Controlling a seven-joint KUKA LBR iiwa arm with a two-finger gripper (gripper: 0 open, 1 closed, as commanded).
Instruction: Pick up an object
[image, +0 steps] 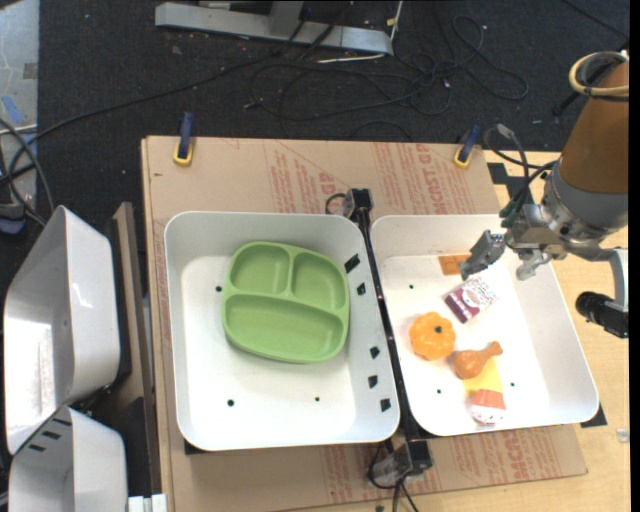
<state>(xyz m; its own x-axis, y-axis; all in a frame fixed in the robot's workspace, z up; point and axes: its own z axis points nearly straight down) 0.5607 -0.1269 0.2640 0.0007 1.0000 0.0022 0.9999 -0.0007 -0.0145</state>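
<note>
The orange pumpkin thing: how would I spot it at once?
Look in the right bin, at its left side. The pumpkin sits there, round and ribbed, beside a drumstick that is browner and long.

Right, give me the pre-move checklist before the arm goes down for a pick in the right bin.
1. Gripper positioned over the right bin: ok, it hangs above the far part of that bin.
2. Gripper free of any load: ok, nothing shows between its fingers.
3. Nearest target reachable: ok, the purple and white packet lies just below the gripper, near the orange pumpkin.
4. Target isolated from neighbours: cannot tell, the packet sits close to a small orange block.
5. Other items out of the way: ok, the drumstick toy lies nearer the front, and the green tray is in the left bin.
</note>
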